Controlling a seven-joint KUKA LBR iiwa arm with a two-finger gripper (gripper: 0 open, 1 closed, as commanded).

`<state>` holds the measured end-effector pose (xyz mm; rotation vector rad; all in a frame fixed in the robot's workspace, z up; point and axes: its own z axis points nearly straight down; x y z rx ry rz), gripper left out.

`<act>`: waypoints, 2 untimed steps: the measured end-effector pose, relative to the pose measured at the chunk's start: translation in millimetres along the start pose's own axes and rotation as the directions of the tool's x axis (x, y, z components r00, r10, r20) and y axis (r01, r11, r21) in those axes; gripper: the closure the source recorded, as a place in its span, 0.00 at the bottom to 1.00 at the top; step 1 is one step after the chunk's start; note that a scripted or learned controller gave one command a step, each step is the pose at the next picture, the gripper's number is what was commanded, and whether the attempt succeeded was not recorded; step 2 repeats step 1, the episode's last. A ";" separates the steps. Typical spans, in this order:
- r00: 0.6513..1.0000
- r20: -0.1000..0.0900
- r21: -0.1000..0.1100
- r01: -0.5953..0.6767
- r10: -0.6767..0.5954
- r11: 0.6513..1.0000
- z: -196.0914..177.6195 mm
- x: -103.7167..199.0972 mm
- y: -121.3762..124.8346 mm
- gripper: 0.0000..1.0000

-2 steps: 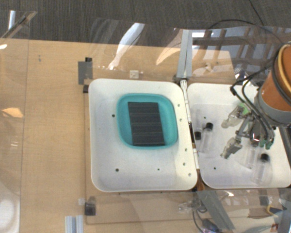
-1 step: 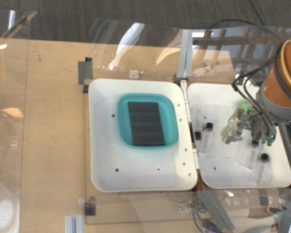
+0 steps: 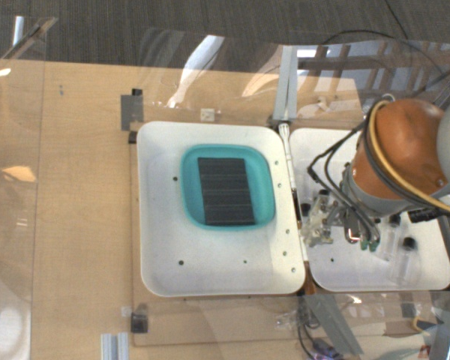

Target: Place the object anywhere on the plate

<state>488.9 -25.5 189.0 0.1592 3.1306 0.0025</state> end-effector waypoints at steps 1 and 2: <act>1.000 0.000 0.000 -0.001 0.001 1.000 -0.1 0.0 -0.1 0.00; 1.000 0.000 0.000 -0.001 0.001 1.000 -0.1 0.0 -0.1 0.00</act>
